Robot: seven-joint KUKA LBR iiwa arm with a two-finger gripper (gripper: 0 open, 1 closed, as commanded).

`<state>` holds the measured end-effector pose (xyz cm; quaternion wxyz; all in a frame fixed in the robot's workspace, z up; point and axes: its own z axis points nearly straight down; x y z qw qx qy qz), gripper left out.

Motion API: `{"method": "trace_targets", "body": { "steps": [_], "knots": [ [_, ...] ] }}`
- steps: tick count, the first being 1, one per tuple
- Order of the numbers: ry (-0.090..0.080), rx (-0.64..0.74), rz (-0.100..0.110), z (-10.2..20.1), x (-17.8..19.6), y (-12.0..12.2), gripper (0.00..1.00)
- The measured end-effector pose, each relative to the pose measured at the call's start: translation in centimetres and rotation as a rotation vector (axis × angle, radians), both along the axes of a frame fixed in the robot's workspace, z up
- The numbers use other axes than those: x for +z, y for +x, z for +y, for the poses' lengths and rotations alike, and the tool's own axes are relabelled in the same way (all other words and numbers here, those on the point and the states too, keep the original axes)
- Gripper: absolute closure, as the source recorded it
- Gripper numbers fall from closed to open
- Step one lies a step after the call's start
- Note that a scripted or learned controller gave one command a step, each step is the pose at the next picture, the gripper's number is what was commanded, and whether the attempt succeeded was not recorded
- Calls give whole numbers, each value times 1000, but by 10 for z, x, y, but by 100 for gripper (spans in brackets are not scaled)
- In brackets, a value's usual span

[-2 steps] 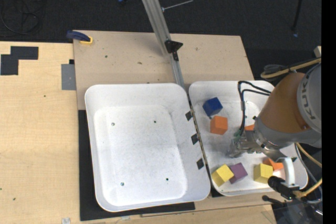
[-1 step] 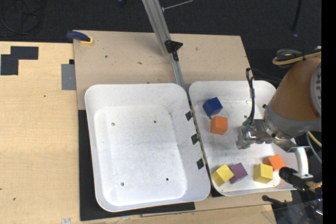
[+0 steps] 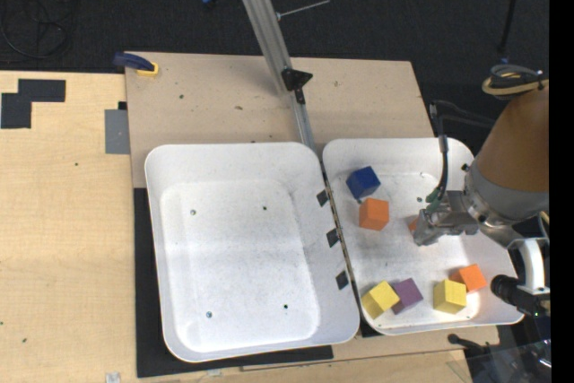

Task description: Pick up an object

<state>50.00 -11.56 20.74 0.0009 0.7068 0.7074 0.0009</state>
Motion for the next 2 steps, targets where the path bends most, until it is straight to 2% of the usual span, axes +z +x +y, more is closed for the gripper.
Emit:
{"method": "trace_targets", "body": {
  "steps": [1, 2],
  "knots": [
    [-1, 0, -2, 4, 62, 2, 100],
    [2, 4, 4, 57, 62, 5, 100]
  ]
}}
